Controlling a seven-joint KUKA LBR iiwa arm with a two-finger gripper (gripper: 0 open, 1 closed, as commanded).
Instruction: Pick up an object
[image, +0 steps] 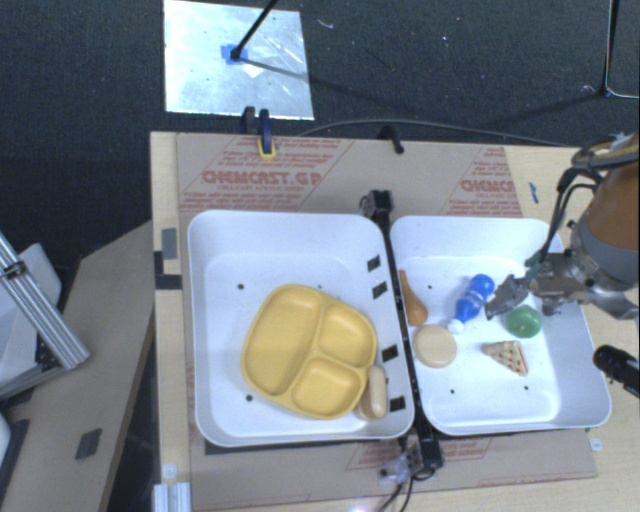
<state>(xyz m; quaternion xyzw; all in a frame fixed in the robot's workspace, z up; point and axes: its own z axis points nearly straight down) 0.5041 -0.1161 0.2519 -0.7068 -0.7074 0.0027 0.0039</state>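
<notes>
Nearest, a yellow compartmented plastic tray (309, 351) lies in the left white bin (215, 300) with a small beige bread roll (375, 392) at its edge. Beyond, the right white bin (575, 400) holds a triangular pizza-slice toy (506, 355), a round tan disc (435, 346), a green ball (523, 322), a blue-and-white bottle (472, 297) and an orange-brown cone (411, 298). Whether the gripper (508, 295), beside the ball and bottle, has its fingers parted I cannot tell.

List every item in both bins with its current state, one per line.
Yellow tray: flat in left bin.
Bread roll: against the tray's edge.
Blue bottle: lying down, right bin.
Green ball: beside gripper.
Round cookie: flat.
Pizza slice: flat.
Brown cone: lying down.
</notes>
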